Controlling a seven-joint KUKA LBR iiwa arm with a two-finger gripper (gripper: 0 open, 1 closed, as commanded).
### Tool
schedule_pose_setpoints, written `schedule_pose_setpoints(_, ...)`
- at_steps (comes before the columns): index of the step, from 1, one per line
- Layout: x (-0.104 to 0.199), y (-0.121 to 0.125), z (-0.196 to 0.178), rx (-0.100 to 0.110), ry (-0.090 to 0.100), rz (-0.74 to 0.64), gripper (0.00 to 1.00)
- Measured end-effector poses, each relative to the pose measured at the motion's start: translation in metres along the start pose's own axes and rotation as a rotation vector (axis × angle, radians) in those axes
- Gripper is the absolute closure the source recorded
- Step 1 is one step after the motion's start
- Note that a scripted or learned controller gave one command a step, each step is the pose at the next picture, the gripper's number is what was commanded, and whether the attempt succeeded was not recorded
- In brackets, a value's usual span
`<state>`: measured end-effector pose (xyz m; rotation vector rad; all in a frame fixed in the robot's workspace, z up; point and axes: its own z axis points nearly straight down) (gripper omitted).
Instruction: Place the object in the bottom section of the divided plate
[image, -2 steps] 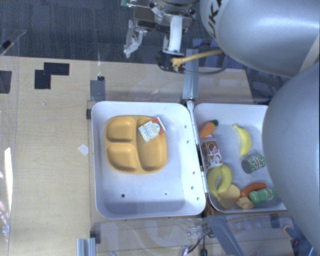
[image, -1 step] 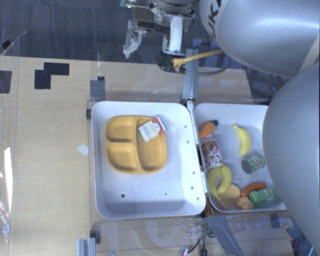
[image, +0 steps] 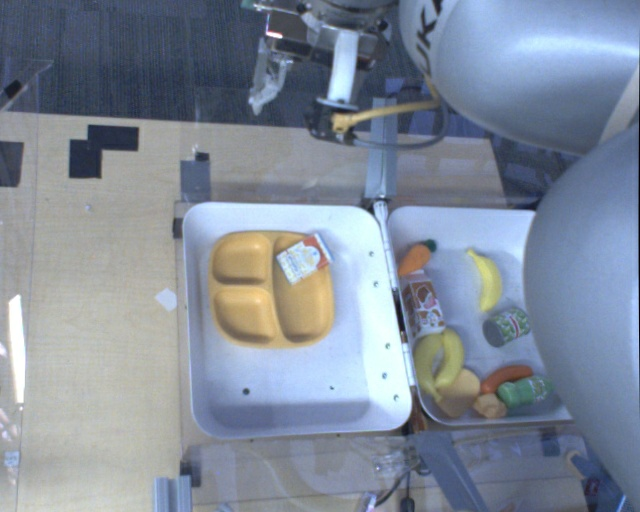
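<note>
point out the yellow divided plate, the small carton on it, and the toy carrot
yellow divided plastic plate (image: 243, 310), camera view, on its lower-left compartment
small white and orange carton (image: 301, 260), camera view, on its printed top face
orange toy carrot with green top (image: 414, 260), camera view, on its orange body

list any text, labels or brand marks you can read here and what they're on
"K": black letter, cut off at the frame's top edge, on the grey arm; nothing else of it shows.
Small carton on the yellow divided plate: printed face, too blurred to read.
Red and white packet in the right bin: print, unreadable.
Green-labelled can: label too small to read.
Green item at the bin's lower edge: no legible text.
</note>
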<state>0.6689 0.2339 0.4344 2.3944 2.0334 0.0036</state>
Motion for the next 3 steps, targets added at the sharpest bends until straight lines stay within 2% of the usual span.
schedule_pose_setpoints(3, -0.0006, 0.0003, 0.0001, 0.001, 0.000, 0.261, 0.00)
